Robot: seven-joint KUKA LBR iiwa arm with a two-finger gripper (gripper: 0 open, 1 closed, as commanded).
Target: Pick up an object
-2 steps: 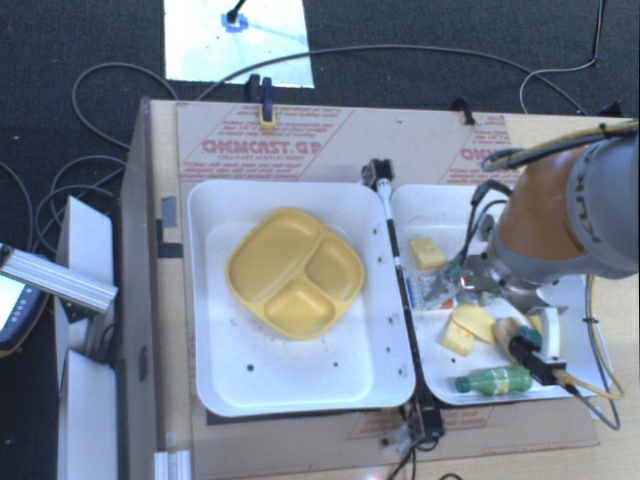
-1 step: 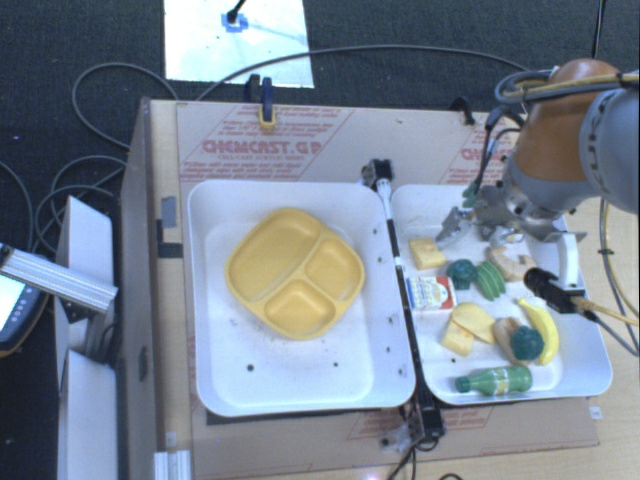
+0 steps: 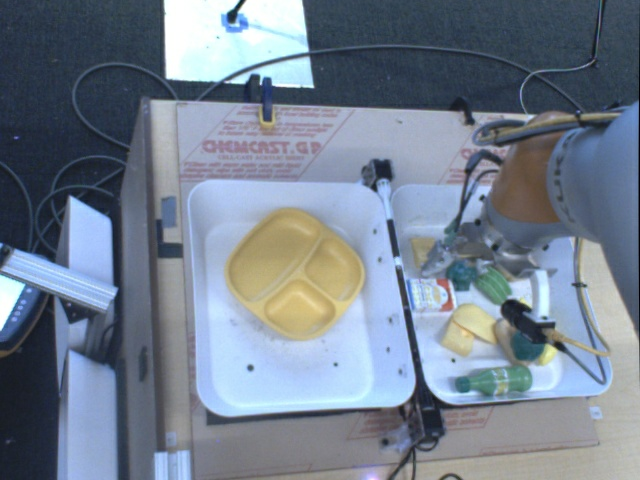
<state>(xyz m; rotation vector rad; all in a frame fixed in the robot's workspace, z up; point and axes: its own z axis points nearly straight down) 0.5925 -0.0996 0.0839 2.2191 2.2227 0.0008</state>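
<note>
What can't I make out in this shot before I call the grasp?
- Gripper, camera view: too small and blurred among the toys to tell its finger state or whether anything is held.
- Right bin: its upper right part is covered by the arm.
- Teal object at the gripper: shape unclear, partly covered.
- Small packet: print too small to read.
- Arm: cut off by the right edge.

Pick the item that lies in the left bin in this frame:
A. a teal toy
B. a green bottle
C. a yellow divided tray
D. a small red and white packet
C: the yellow divided tray sits alone in the left bin, while the green bottle and the red and white packet lie in the right bin.
</note>
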